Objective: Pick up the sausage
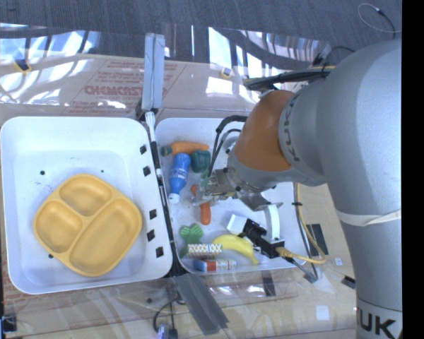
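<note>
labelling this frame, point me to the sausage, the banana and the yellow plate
sausage (205, 213): camera view, middle of its orange body.
banana (234, 246): camera view, middle of its curved yellow body.
yellow plate (66, 248): camera view, its outer rim at the lower left.

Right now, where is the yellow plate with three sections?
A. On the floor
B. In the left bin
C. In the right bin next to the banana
B. The yellow plate lies flat in the left bin, while the banana is in the right bin.
</note>
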Tool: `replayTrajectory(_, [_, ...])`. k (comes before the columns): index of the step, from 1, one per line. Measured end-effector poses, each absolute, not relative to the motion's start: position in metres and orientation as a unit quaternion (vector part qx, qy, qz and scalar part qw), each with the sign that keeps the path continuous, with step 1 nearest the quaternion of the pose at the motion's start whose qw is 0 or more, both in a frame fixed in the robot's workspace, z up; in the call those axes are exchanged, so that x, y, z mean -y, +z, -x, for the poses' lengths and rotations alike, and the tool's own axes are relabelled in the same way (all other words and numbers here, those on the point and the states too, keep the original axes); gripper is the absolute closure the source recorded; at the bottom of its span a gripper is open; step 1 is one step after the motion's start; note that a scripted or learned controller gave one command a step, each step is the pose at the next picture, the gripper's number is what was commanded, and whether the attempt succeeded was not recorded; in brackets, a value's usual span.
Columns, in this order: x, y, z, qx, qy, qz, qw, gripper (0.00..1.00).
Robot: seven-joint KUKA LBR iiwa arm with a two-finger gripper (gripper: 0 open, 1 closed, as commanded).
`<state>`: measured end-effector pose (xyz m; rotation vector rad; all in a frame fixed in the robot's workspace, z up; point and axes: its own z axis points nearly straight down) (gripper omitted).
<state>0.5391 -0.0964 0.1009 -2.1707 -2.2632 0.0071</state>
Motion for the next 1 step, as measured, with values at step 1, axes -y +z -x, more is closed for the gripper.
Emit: replayTrajectory(1, [0.0537, 0.2665, -0.5284, 0.660, 0.0008, 0.751, 0.001, 1.00])
